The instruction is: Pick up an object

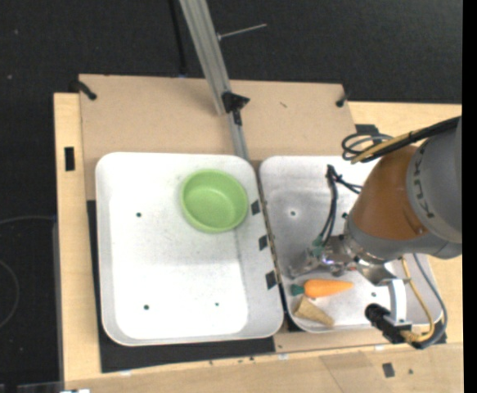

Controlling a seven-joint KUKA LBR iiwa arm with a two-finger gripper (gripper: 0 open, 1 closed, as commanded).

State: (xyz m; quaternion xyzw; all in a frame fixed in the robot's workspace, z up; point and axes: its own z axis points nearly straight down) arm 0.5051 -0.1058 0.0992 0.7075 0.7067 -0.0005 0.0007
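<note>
**The arm hangs low over a toy carrot**

The bench (205,113) is the biggest thing here. It is a flat tan board with two white bins on it, side by side.

The left bin (164,285) is wide and shallow. A green bowl (214,201) sits near its top edge, round and open side up.

The right bin (295,187) is partly covered by the arm (402,203), which is grey with an orange band and reaches in from the right. The gripper (330,260) is down low in the near part of this bin, just above the carrot. Wires and metal bits crowd it, so I cannot tell how it is set.

The carrot (330,286) lies flat on the floor of the right bin, near the front edge. It is orange, with a bit of green at its left end. It is just below the gripper, and nothing shows it being held.

Just below the carrot lies a small tan wedge (314,311), maybe toy bread or cheese. The two look close, perhaps touching.

The carrot looks like a light toy. It is likely hard and smooth, so it could roll or slip. I think the best place to pinch it is across its fat middle, from both long sides, not at the thin tip.
</note>
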